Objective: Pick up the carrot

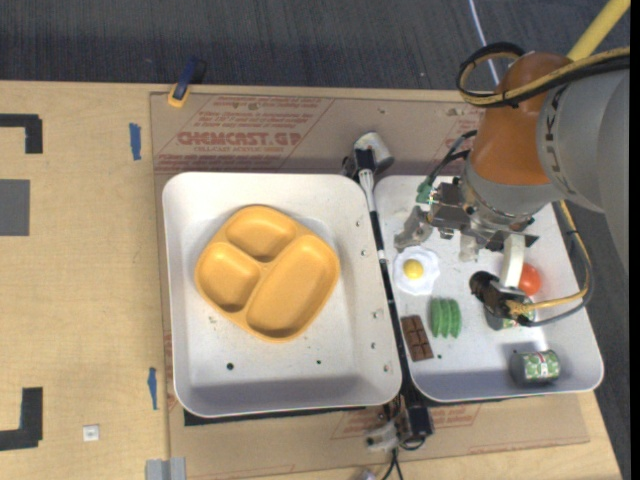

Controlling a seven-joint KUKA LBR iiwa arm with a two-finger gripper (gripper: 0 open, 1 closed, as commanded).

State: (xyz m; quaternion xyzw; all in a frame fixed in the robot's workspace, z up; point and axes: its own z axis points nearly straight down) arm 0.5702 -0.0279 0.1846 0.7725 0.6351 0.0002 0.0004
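We find the egg [416, 269] in the right bin [478, 366]. The pea pod [445, 318] and chocolate bar [417, 337] lie just before it, the can [535, 366] farther front-right, the carrot [530, 281] to its right, and the plate [265, 270] to its left in the left bin [200, 368].

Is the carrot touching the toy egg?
Apart. The camera view shows the carrot and the egg on opposite sides of the right bin, with white floor between them.

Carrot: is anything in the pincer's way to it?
Nothing loose seems to be. The orange-red carrot lies close beside the pincer in the right bin; the egg and green toy sit away from that path.
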